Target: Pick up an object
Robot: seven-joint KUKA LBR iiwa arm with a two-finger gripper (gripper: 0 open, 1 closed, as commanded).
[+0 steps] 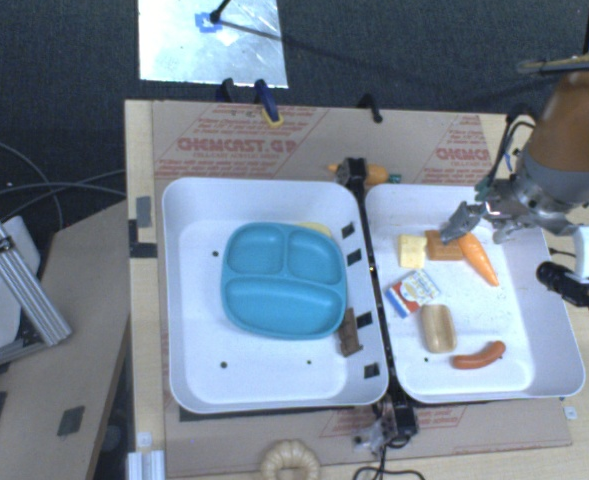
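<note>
End effector (461, 223) grip unclear, over tapered orange carrot (478, 257), smooth blue sectioned plate (283, 279) apart.

The desk (94, 268) carries a cardboard sheet (304, 133) printed with red lettering. On that sheet two shallow white bins sit side by side, touching: the left bin (199, 368) and the right bin (544, 358). A pale ring-shaped object (289, 460) lies at the sheet's near edge.

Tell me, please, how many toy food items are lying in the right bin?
6: cheese and brown slice by the gripper, carrot beside them, packet mid-bin, bread roll below, sausage nearest. The arm may hide more.
</note>
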